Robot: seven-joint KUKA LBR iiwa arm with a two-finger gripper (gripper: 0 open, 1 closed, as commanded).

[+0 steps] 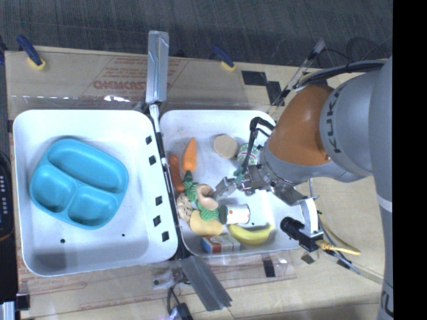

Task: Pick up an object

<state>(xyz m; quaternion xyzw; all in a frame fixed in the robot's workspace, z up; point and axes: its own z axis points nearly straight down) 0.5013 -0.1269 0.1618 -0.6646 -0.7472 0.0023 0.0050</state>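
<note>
Approach step: two-finger gripper [230, 184] low in right white bin [200, 122], jaw state impossible to tell, curved yellow plastic banana [252, 233] just below, ungrasped; next calls for descent and closure.

The thick, rounded grey metal arm [363, 132] carries a glossy orange band [300, 129] above its wrist. Below the band, black cables loop beside a small metallic hand [233, 182] with silver fittings.
</note>
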